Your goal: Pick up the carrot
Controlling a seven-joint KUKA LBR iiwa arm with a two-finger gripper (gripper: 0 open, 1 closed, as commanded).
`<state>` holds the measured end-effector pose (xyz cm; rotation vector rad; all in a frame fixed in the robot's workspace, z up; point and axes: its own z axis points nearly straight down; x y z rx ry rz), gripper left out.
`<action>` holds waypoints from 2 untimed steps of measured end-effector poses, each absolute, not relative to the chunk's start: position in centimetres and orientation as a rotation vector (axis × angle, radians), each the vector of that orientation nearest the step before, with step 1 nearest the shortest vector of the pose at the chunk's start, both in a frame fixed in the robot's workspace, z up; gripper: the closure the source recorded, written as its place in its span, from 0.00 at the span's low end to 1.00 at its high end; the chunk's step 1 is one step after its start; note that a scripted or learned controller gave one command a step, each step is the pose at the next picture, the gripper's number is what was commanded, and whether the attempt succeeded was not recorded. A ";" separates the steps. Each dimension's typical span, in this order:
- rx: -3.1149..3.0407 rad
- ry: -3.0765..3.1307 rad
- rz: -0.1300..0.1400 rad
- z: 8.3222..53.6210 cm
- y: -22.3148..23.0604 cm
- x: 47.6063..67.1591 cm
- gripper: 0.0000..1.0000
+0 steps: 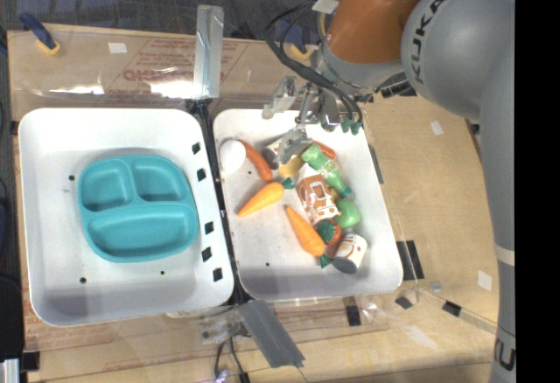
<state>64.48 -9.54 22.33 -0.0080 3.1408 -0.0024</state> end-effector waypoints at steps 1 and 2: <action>0.227 3.136 -0.006 10.7 -10.0 62.1 0.00; -0.107 3.141 0.001 9.2 -9.9 58.0 0.00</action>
